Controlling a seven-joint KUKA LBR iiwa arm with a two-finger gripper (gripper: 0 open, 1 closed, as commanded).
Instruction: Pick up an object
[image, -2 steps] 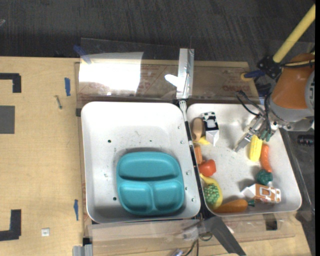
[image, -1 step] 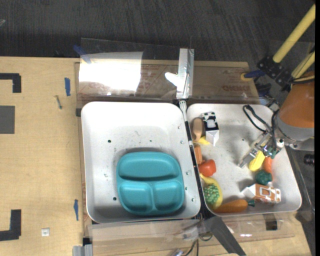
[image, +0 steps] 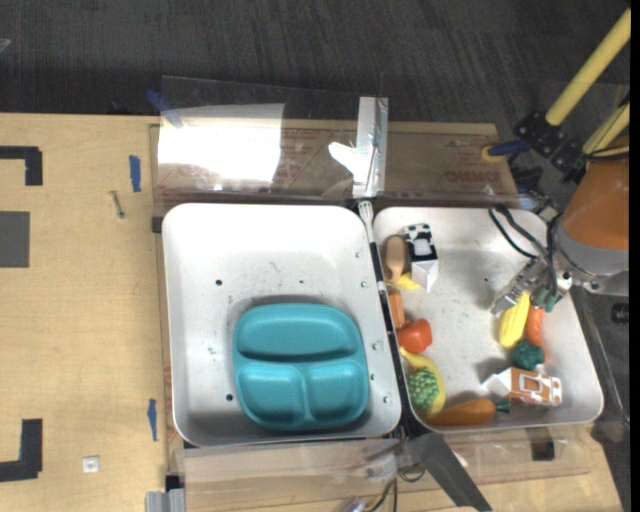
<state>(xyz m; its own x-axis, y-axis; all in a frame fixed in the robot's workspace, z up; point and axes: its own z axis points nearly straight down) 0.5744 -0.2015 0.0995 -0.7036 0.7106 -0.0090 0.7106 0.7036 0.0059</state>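
My gripper (image: 531, 294) hangs low over the right side of the right bin (image: 465, 230), under the grey wrist and orange band. Just below it lie a yellow toy corn (image: 514, 319) and an orange-red piece (image: 538, 325), and the gripper tip is right at their upper ends. A green toy (image: 527, 354) lies below those. Whether anything is gripped cannot be made out.
The right bin also holds an orange-and-white box (image: 535, 387), a carrot (image: 465, 411), a green-yellow toy (image: 423, 386), a red pepper (image: 414, 335), a brown wooden piece (image: 396, 256), a white cube (image: 425, 275) and a black-and-white toy (image: 420, 241). A teal divided tray (image: 299, 365) sits in the left bin (image: 200, 250).
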